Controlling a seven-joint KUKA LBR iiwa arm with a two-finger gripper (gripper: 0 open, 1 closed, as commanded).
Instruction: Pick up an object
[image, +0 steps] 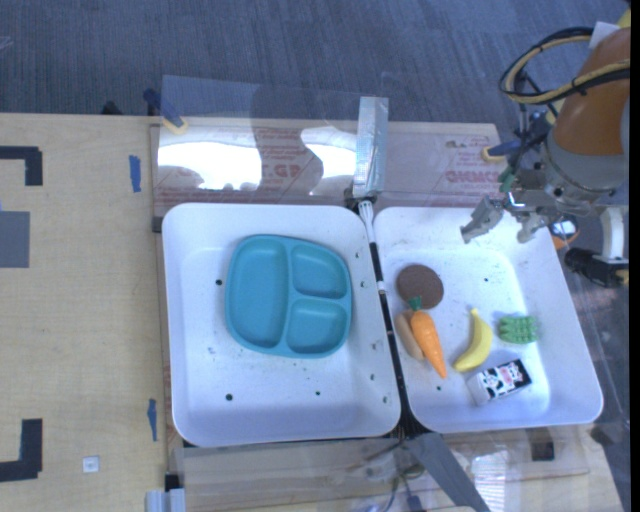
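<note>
Camera view: nearest, in the right bin (560, 300), lies a milk carton (499, 381). Behind it sit a banana (475, 342), a carrot (429, 340) against a bun (408, 335), a green toy (517, 328), and a brown disc (421, 285). The left bin (190, 300) holds a blue divided plate (289, 296). Farthest, the gripper (503, 224) hovers over the right bin's back edge, fingers spread wide, gripping nothing.
</note>
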